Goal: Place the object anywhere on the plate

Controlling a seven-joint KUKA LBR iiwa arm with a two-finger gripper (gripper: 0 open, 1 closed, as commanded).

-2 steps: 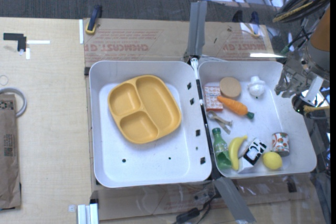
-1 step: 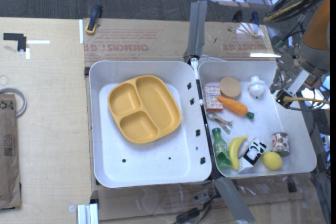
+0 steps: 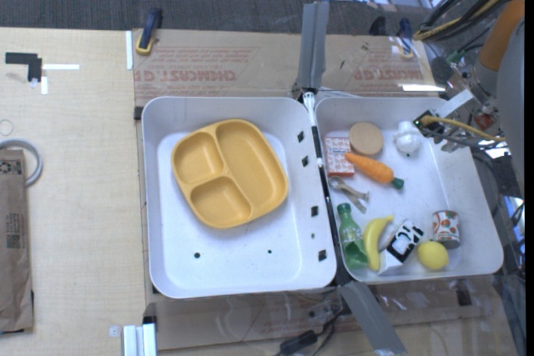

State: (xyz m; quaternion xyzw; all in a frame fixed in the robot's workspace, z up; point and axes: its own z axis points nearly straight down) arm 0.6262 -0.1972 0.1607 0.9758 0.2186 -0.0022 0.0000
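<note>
Camera view, from above and at a slant. We saw two white bins side by side: the left bin (image 3: 167,263) bore a yellow plate (image 3: 229,172) of three compartments, all bare, and the right bin (image 3: 476,204) bore the loose objects. These were a carrot (image 3: 371,168), a tan disc (image 3: 365,138), a red-and-white packet (image 3: 337,156), a small white object (image 3: 407,142), a green bottle (image 3: 349,223), a banana (image 3: 375,239), a black-and-white box (image 3: 404,242), a lemon (image 3: 432,255) and a small can (image 3: 445,227). The arm (image 3: 501,54) stood at the right edge, over the far right corner of the right bin, with cables looping above it; we could not make out the gripper's tip, so we cannot tell its state. We judged the task to be at its first step, before any pick, since nothing lay on the plate and nothing hung from the arm. Which object was meant we could not tell; the small white object lay nearest the arm, the carrot and disc a little farther left. The next move, in our judgement, called for a descent onto one object, a firm closure, and a lift clearing the wall between the bins.
</note>
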